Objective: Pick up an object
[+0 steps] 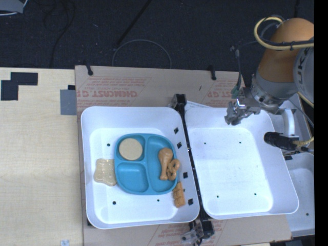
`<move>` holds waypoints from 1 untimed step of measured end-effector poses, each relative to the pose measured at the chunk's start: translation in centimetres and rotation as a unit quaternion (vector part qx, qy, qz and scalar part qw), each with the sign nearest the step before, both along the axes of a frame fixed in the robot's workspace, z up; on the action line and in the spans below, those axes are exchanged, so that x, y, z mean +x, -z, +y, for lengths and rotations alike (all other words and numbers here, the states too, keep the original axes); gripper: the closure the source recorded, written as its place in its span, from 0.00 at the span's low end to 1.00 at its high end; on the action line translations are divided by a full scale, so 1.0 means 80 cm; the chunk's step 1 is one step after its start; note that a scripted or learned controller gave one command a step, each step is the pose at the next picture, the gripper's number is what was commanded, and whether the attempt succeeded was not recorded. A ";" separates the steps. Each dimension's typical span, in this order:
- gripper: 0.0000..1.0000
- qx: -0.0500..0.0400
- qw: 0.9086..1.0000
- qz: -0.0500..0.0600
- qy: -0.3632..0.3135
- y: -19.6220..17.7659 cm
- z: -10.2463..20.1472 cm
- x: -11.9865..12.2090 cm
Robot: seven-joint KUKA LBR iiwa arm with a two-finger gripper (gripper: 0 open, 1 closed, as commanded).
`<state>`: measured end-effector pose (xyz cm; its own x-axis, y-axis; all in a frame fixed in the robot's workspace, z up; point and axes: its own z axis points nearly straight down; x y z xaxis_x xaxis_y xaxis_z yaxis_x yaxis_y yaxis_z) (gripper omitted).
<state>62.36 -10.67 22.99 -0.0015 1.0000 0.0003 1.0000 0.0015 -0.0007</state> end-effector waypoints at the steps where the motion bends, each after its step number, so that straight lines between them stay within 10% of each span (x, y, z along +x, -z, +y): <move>1: 1.00 0.001 1.000 0.002 -0.001 0.012 0.059 0.005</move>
<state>62.77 -5.97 22.03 -0.0034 1.0000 0.0019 1.0000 0.0034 -0.0040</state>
